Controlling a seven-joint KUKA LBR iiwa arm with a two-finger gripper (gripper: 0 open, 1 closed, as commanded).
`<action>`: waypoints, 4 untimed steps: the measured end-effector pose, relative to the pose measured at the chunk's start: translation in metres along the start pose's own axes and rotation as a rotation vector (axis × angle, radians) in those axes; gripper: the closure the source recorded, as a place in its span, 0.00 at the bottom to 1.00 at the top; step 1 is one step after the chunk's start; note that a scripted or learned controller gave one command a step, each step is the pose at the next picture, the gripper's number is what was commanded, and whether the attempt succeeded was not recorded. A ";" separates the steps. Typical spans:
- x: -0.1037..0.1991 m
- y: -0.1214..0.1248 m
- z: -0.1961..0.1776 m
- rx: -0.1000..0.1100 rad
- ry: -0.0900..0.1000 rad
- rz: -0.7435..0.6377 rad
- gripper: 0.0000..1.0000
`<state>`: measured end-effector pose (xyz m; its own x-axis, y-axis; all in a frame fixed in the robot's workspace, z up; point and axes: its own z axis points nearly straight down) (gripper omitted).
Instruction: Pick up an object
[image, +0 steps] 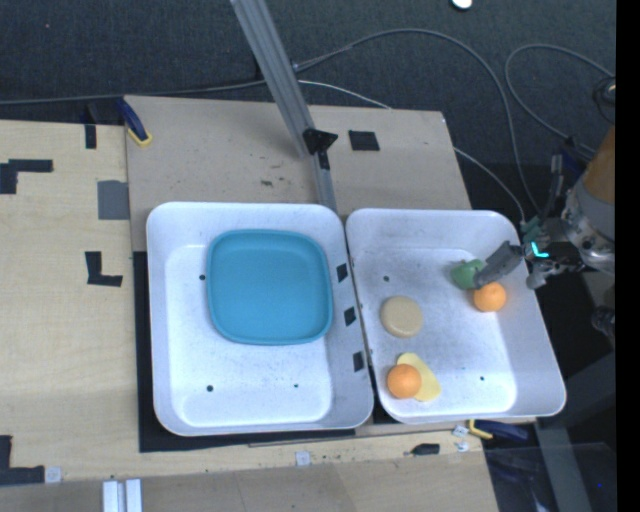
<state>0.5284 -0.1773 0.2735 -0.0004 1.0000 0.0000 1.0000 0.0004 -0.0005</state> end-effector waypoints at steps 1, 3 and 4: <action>0.000 0.000 0.000 0.000 0.000 0.000 0.00; -0.002 0.010 0.090 0.004 0.001 0.000 0.00; -0.004 0.009 0.153 0.006 0.002 0.000 0.00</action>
<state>0.5370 -0.1811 0.1202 -0.0002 1.0000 0.0015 1.0000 0.0003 -0.0064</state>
